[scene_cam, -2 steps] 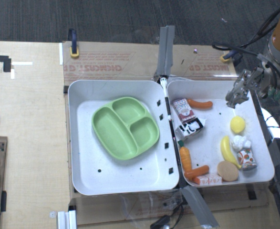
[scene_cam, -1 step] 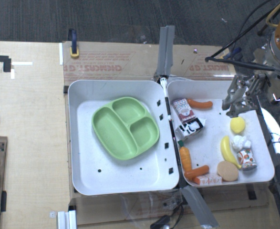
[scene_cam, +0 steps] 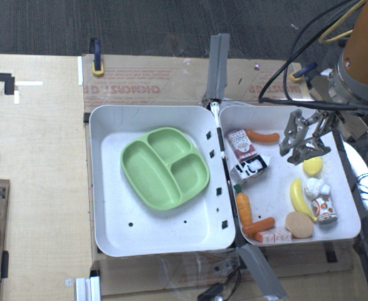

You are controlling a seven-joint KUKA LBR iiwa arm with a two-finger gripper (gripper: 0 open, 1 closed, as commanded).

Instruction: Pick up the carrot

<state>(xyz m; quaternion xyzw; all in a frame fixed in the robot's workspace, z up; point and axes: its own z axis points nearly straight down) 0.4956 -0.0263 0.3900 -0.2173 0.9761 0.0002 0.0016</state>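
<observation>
The carrot (scene_cam: 243, 209) is a short orange piece lying lengthwise near the front left corner of the right bin (scene_cam: 346, 168), close to the wall between the bins. A second orange stick (scene_cam: 259, 225) lies crosswise just in front of it. My gripper (scene_cam: 304, 148) hangs over the back right part of that bin, well away from the carrot, just above a yellow lemon (scene_cam: 313, 165). Its metal fingers are spread open and hold nothing.
The right bin also has an orange sausage (scene_cam: 262, 137), a red and white carton (scene_cam: 239, 144), a black and white box (scene_cam: 251, 167), a banana (scene_cam: 298, 198), a small bottle (scene_cam: 323, 209) and a round bun (scene_cam: 299, 224). A green divided plate (scene_cam: 165, 167) lies in the left bin (scene_cam: 102, 187).
</observation>
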